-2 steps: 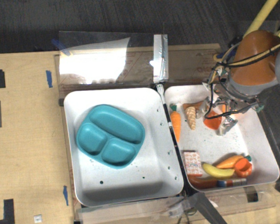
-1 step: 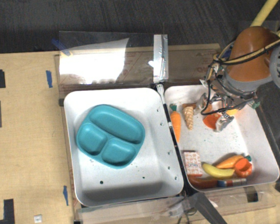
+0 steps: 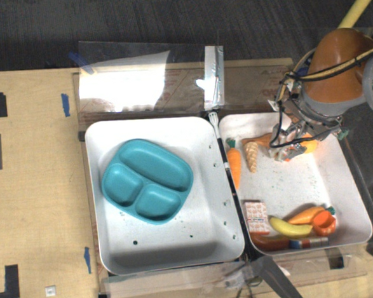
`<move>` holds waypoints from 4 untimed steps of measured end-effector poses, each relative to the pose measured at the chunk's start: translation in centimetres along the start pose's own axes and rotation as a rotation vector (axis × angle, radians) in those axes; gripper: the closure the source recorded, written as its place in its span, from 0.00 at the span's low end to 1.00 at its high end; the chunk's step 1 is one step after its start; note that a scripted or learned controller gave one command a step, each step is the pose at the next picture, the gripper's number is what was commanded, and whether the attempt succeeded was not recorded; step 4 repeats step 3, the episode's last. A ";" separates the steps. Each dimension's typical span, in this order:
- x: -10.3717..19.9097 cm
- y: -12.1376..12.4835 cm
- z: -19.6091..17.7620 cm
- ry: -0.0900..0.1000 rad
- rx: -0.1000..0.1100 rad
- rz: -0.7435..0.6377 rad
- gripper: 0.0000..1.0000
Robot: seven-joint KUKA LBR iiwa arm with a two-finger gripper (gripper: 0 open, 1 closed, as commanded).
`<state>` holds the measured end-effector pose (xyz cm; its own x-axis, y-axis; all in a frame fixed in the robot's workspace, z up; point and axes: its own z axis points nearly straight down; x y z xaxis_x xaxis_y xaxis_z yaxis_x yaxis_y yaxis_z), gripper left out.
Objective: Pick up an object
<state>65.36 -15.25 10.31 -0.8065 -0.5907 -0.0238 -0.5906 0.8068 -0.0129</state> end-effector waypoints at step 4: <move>-9.5 9.7 -16.3 0.010 -0.009 -0.193 1.00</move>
